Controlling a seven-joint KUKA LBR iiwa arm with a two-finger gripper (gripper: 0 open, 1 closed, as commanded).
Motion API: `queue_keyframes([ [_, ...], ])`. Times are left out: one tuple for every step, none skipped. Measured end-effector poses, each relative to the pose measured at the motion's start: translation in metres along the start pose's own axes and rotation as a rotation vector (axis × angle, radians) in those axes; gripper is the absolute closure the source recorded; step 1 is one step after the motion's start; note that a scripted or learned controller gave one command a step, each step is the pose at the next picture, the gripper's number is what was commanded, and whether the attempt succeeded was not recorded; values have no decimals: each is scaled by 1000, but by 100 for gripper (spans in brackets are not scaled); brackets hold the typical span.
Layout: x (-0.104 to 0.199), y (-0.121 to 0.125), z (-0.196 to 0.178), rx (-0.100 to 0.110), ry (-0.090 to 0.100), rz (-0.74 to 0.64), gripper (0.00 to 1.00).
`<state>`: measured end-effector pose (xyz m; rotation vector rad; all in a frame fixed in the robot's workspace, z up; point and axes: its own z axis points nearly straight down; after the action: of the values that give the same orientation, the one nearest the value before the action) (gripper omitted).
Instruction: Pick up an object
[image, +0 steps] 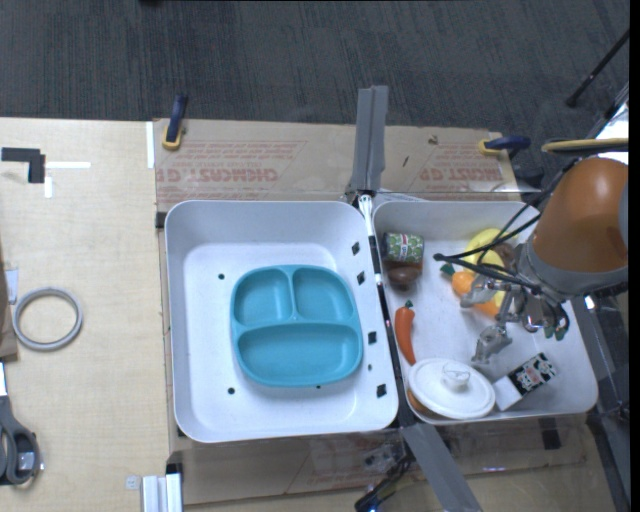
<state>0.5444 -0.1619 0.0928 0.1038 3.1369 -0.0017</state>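
Pincer (492, 340) is hanging low in the right bin (560, 400), honestly can't tell whether it's open or closed from here. Just beside it sit an orange (462, 283) and a banana (485, 242); carrot (404, 331), white lidded pot (453, 387) nearby. Teal divided plate (297, 325) sits in the left bin (195, 300)

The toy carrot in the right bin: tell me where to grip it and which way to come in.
Grip the carrot across its orange middle, coming straight down from above. It lies flat and lengthwise along the right bin's left wall, green top toward the small can, so the fingers should probably close across its narrow width. The white lidded pot sits close to its tip, so stay clear of that end.
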Motion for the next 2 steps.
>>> queue_keyframes([
  [-50,50,0,0,-1,149,0],
  [-89,72,0,0,-2,262,0],
])
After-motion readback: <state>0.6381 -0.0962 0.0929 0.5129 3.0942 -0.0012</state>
